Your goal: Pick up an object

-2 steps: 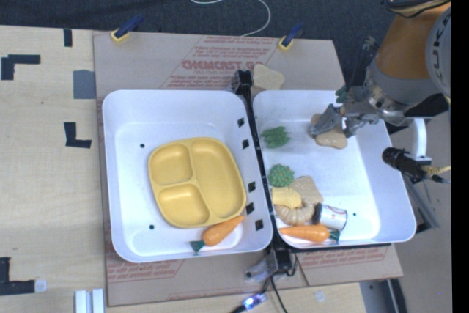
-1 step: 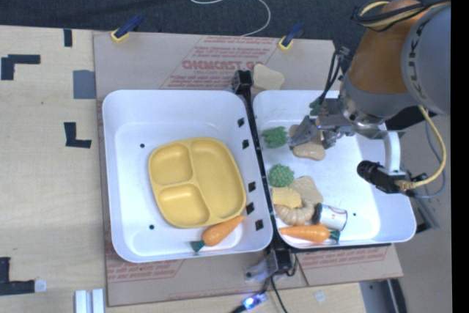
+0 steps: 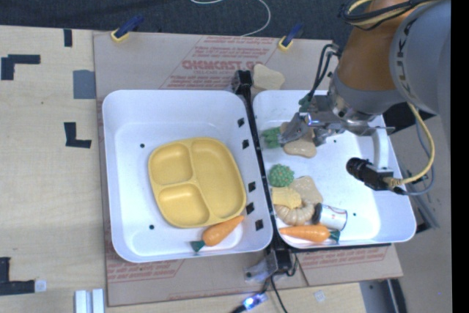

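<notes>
- On the bench [image 3: 44, 179] at far left, bare tan surface with dark tape marks; cardboard sheet [image 3: 212, 66] under both bins, held by blue clips at its far edge.
- In the left bin [image 3: 121, 121], near the middle, a yellow divided plate [image 3: 196, 182] with three compartments, lying flat.
- Against the left bin's near edge, toward its right corner, an orange toy carrot [image 3: 222, 230], just beside the plate's near rim; touching or apart, hard to tell.
- On the divider's far end, outside the bins, a pale beige piece [image 3: 268, 77] resting on the cardboard.
- In the right bin [image 3: 381, 220], along its left wall, a small green leafy piece [image 3: 271, 137] at mid-height.
- Further toward the near edge, a green broccoli-like toy [image 3: 281, 175], then a cluster of beige and yellow food toys [image 3: 297, 200] touching one another.
- At the right bin's near edge, a second carrot [image 3: 305, 234] lying flat, with a small white and dark cup-like item [image 3: 331, 217] just beside it.
- Toward the right bin's far-left part, the gripper [image 3: 299, 130] lowered over a tan potato-shaped toy [image 3: 300, 149]; touching or just above, unclear; finger state cannot be told from this angle.
- At right, the grey arm with orange band [image 3: 370, 48] reaching over the right bin's far corner, cables looping beside it.
</notes>
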